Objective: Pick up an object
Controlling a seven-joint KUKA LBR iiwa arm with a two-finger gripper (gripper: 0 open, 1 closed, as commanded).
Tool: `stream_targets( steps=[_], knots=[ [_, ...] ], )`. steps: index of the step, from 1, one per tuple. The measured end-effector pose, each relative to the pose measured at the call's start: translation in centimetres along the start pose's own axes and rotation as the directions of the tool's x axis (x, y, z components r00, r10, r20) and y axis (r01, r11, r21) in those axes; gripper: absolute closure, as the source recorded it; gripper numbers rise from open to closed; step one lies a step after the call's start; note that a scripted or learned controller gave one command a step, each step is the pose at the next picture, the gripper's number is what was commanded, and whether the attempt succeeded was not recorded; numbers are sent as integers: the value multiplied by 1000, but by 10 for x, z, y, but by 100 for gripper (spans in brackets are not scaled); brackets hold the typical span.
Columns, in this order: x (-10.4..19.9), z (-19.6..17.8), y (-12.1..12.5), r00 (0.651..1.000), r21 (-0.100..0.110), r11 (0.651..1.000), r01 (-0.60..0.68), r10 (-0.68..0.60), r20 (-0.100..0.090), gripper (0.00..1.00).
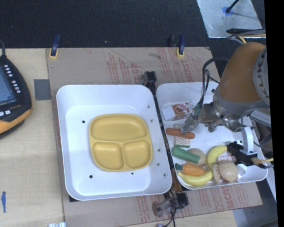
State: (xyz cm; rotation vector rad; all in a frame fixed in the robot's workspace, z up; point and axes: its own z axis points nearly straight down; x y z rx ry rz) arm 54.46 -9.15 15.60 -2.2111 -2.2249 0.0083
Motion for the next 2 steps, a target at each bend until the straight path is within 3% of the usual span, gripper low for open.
stream_targets(
  steps=[1,2],
  knots=[
    [-2,55,117,1000,-18,1000,0,0,-2,0],
    [-3,44,118,1000,-18,1000,2,-2,-2,100]
  ],
)
